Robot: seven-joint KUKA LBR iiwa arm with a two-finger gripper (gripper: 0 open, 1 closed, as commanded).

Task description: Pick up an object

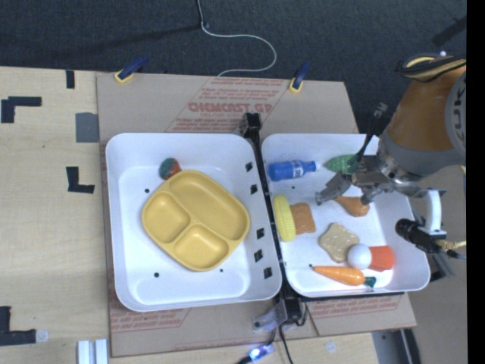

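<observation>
Orange food piece (pixel 355 205) in right bin (pixel 318 280), directly beneath claw (pixel 350 193); fingers spread open, gripping nothing. Just far of claw: green leafy item (pixel 341 162), blue bottle (pixel 291 170). Nearer: corn cob (pixel 283 218) touching tan block (pixel 304 218), bread slice (pixel 337 241), white egg (pixel 359 257), red piece (pixel 382 258), carrot (pixel 341 275). Left bin (pixel 125 203): yellow divided tray (pixel 195 220), small red-green item (pixel 169 167) at far edge.

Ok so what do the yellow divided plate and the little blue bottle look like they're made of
The yellow divided plate looks like moulded plastic: one even colour, rounded compartment walls, a soft sheen rather than a ceramic glaze. The little blue bottle lying in the right bin also looks plastic, with a glossy blue body and a white cap, though it is too small here to be sure.
</observation>
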